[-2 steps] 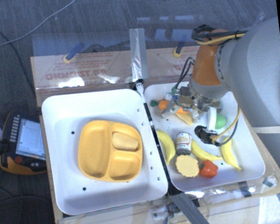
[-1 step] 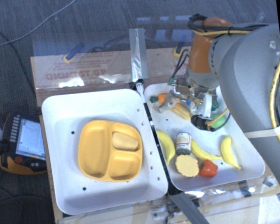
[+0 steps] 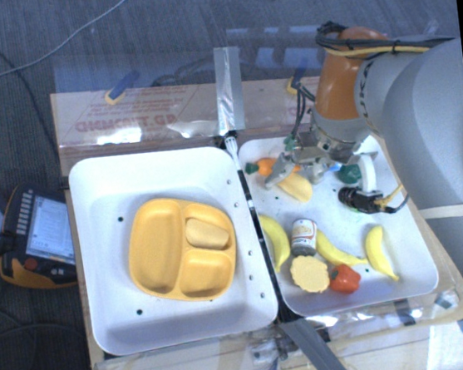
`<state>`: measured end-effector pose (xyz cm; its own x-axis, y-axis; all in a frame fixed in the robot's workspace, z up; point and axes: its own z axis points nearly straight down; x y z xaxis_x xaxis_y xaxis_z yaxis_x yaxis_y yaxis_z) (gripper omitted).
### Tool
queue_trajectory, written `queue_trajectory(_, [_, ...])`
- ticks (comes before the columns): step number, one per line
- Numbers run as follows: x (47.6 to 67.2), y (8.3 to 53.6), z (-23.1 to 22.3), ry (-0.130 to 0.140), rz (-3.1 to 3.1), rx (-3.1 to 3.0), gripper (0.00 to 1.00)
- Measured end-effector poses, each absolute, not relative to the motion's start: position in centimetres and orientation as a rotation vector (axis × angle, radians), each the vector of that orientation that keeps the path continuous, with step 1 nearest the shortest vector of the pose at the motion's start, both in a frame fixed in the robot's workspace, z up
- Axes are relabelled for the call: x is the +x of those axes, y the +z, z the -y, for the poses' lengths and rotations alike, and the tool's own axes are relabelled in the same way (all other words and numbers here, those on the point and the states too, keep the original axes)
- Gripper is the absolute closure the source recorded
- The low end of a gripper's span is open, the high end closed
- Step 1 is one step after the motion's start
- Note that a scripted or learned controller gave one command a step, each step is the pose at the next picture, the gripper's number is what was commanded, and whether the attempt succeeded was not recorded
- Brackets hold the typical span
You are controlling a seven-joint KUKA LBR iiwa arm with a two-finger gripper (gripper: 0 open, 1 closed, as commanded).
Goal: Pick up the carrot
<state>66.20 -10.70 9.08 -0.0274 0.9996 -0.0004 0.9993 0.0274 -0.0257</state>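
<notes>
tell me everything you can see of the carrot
The carrot is a small orange piece with a green end pointing left, plastic-looking. It lies near the top-left corner of the right bin, close to the dividing wall. The gripper sits right beside it; whether they touch cannot be told.

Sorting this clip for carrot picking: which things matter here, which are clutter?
Job:
small orange carrot with green top
two-finger gripper

Lying about:
yellow divided plastic tray
yellow bananas
small labelled jar
red pepper
</notes>
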Motion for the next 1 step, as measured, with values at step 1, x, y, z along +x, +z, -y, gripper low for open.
queue_trajectory(1, [66.18,9.85,10.54,0.032,2.243,-2.17,1.0])
